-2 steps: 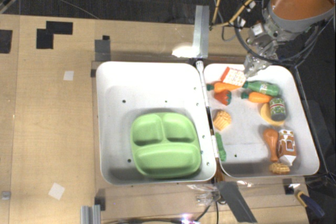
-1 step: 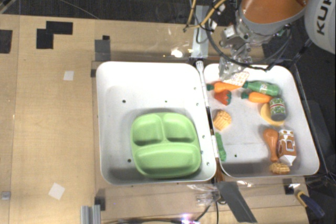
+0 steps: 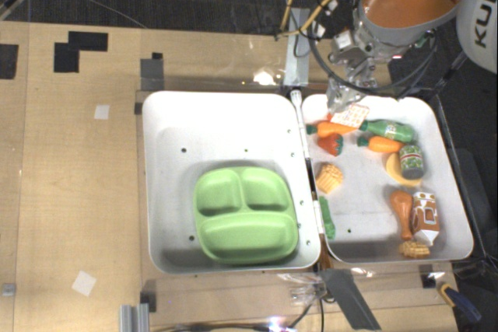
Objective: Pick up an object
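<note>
My gripper (image 3: 345, 96) hangs over the back left corner of the right bin (image 3: 455, 190), under the orange wrist band. Just below it lie a white speckled packet (image 3: 355, 116), an orange carrot (image 3: 334, 128) and a red strawberry-like piece (image 3: 331, 145). Nothing can be seen held in the gripper. Further right are a green bottle (image 3: 389, 130), a second orange piece (image 3: 382, 144) and a can (image 3: 411, 161) on a yellow banana. A yellow waffle piece (image 3: 329, 178), a drumstick (image 3: 401, 210), a brown and white carton (image 3: 426, 215) and a small tan piece (image 3: 415, 249) lie nearer the front.
The left bin (image 3: 167, 128) holds a green compartment tray (image 3: 245, 214). A green stick (image 3: 327, 218) lies along the divider wall between the bins. Cables loop above the wrist at the back. Bare wooden bench lies to the left.
</note>
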Controlling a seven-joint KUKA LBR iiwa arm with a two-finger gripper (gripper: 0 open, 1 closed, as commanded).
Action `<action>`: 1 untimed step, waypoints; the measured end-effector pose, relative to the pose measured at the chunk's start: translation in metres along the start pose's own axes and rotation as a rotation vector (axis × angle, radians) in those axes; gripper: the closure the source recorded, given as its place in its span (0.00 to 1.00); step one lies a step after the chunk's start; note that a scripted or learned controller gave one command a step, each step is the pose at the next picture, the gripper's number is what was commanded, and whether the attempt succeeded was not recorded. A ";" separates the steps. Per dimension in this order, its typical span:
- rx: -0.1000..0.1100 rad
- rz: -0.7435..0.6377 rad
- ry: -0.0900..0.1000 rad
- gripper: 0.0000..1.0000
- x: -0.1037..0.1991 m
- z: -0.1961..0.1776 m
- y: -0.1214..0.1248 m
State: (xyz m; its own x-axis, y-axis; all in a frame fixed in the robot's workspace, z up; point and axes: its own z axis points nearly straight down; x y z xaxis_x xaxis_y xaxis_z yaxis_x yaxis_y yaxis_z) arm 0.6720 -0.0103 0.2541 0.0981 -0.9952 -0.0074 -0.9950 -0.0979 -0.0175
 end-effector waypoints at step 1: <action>0.009 0.001 -0.004 1.00 -0.002 -0.013 -0.002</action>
State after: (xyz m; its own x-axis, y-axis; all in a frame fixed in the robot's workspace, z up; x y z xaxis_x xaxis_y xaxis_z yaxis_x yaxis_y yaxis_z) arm 0.6738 -0.0084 0.2671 0.0969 -0.9952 -0.0111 -0.9950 -0.0966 -0.0265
